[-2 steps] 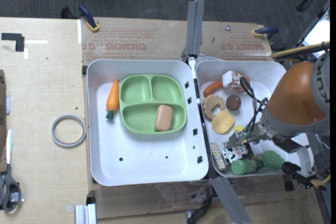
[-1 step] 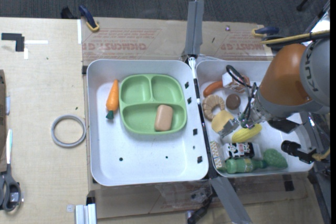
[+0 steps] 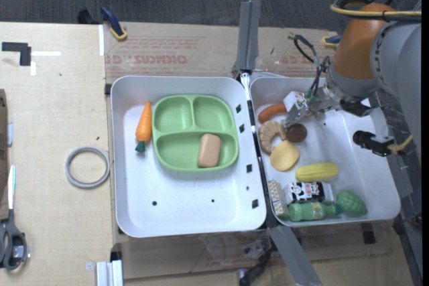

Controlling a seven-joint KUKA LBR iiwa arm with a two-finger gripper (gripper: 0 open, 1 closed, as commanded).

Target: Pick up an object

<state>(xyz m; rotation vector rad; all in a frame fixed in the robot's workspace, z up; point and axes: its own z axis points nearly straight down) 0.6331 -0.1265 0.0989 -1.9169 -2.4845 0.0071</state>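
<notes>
My arm comes in from the right, its orange band high over the far right corner of the right bin (image 3: 375, 207), and bends down and leftward so that my hand (image 3: 299, 116) hangs low in the far left part of that bin. I cannot tell whether my fingers are apart or together; the tip is a small dark and silver cluster and too hard to read. It sits just above a round brown piece (image 3: 297, 133), touching or almost touching it, with a red sausage (image 3: 271, 110) just to its left near the bin's far left corner and a croissant (image 3: 271, 133) beside that along the left wall. Nearer the front lie a yellow potato-like piece (image 3: 285, 157), a corn cob (image 3: 316, 171), a small milk carton (image 3: 306, 191), a green bottle (image 3: 311, 211) along the front edge and a green leafy piece (image 3: 351, 202) toward the front right corner. In the left bin (image 3: 181, 214) a green divided plate (image 3: 175, 157) holds a tan bread piece (image 3: 209, 150) in its near compartment, and a carrot (image 3: 143, 124) lies just left of the plate. On the counter (image 3: 53, 110), a ring of tape (image 3: 87, 167) lies left of the bins.
</notes>
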